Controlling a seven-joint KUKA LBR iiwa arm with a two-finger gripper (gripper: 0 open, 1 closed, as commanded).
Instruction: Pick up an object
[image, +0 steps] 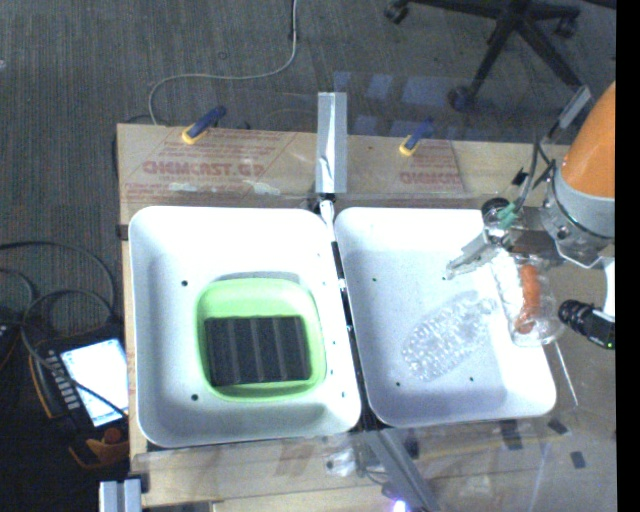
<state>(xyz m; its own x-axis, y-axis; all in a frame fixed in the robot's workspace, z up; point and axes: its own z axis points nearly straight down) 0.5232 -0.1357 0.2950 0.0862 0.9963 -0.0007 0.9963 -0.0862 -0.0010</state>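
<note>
Two shallow white bins sit side by side on the bench (290, 160). The left bin (160, 250) holds a green tray (262, 345) with a dark ribbed insert, lying flat near the bin's middle. The right bin (400, 250) holds a clear plastic bottle (447, 335) with a bumpy surface, lying on its side and slanting from lower left to upper right across the floor of the bin.

The arm (590, 170) reaches in from the right, its orange band above the grey wrist. The gripper (525, 285) hangs over the right edge of the right bin, just beside the upper end of the bottle. A clear, tube-like object (522, 300) with an orange piece inside seems to hang at the fingers, though the view is too blurred there to tell whether they are open or closed, or truly gripping it.

Two blue and yellow clamps (203, 124) sit at the far edge of the bench.
</note>
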